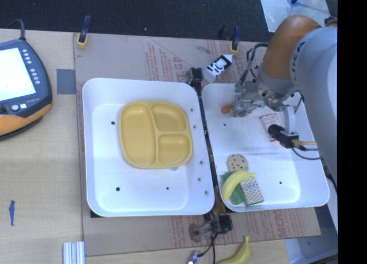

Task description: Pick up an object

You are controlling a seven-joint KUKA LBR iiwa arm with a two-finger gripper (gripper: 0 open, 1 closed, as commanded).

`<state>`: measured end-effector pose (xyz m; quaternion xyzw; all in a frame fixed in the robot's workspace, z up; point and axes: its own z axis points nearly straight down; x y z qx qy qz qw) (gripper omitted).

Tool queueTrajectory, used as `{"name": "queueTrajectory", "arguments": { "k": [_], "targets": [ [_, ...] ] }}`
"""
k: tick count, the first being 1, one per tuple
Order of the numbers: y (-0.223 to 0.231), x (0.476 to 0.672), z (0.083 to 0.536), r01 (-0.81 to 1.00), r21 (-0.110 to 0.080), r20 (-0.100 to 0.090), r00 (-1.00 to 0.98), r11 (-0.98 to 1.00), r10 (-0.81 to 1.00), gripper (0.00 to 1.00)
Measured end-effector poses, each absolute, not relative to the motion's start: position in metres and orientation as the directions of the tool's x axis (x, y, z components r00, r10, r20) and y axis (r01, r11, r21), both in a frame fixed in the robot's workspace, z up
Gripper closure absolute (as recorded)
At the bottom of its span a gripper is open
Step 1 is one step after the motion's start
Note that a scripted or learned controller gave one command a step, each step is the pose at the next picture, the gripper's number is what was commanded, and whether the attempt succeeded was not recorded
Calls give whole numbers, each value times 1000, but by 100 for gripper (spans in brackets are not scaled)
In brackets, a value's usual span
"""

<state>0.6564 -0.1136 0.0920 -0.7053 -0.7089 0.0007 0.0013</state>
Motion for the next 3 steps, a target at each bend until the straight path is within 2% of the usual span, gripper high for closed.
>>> {"name": "queueTrajectory", "arguments": {
  "k": [1,2,3],
  "targets": [
    [-110,657,110,1000,0,0,-4,4,1000,0],
    [-145,656,101,1000,0,-1,-2,2,1000,0],
    [-151,646,142,1000,2,-1,-3,3,1000,0]
  ]
}}
